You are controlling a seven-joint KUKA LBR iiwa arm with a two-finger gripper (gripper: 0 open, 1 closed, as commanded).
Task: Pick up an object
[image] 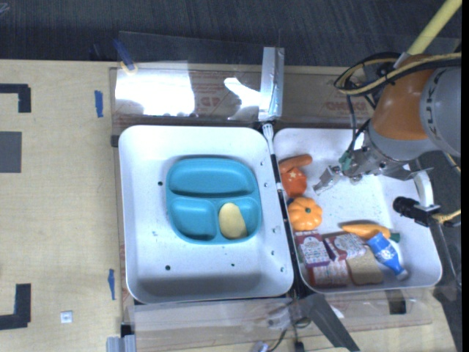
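My gripper (pixel 326 178) hangs over the upper middle of the right bin (pixel 429 270), pointing left, open with nothing between its fingers. Just left of it lie an orange sausage-like piece (pixel 296 161) and a red tomato (pixel 294 180). Below them sits a small orange pumpkin (pixel 304 213). A carrot (pixel 365 230), a blue bottle (pixel 385 255) and two flat food packets (pixel 333 259) lie along the bin's near side. In the left bin (pixel 139 218) a blue divided plate (pixel 198 196) holds a yellow lemon-like object (pixel 232 220).
The grey arm with its orange band (pixel 399 112) and looped cables comes in over the right bin's far right corner. A black part (pixel 410 210) juts over the bin's right side. A metal divider (pixel 271 83) stands behind the bins.
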